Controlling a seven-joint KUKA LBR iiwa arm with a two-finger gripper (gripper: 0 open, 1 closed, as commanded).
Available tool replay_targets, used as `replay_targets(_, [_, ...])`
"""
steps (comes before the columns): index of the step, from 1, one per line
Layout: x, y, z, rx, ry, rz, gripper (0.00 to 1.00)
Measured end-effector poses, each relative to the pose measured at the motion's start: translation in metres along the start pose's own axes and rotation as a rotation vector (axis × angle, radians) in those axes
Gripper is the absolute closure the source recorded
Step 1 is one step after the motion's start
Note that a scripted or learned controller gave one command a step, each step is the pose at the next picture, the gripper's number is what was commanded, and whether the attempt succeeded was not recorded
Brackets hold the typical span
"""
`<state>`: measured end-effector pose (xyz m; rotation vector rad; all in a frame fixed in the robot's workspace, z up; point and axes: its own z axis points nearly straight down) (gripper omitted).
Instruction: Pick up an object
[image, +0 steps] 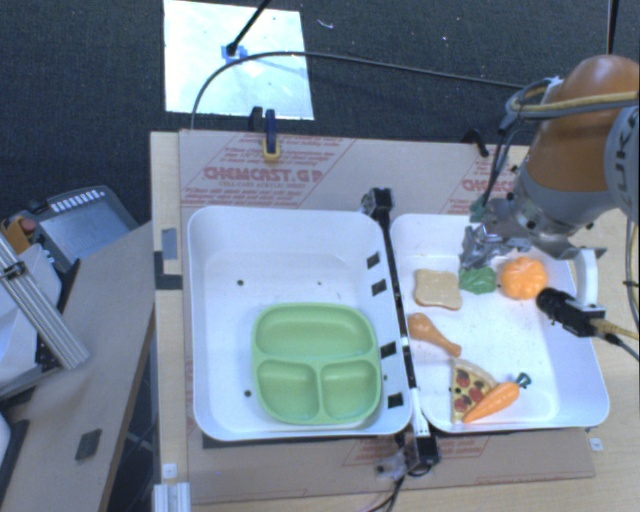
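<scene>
Two white bins sit side by side. Nearest in the right bin (590, 395) lie a carrot (492, 400) and a pizza slice (466, 385), then a drumstick (432, 332), then bread (437, 289), a green leaf (479, 280) and an orange (523, 278). The gripper (478, 250) hangs over the leaf, touching or just above it; I can't tell its grip. The left bin (230, 250) holds a green divided plate (315, 362).

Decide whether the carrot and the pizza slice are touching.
Touching. The camera view shows the carrot lying against the pizza slice's lower edge, overlapping it with no gap.
</scene>
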<state>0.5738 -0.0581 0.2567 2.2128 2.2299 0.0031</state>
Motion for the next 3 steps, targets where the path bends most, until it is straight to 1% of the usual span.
replay_targets(1, [0.047,0.013,-0.001,-0.002,0.000,-0.001,1.00])
replay_targets(2, [0.100,0.023,0.022,0.001,0.000,-0.002,1.00])
replay_targets(3, [0.146,0.041,0.027,-0.001,0.000,-0.001,1.00])
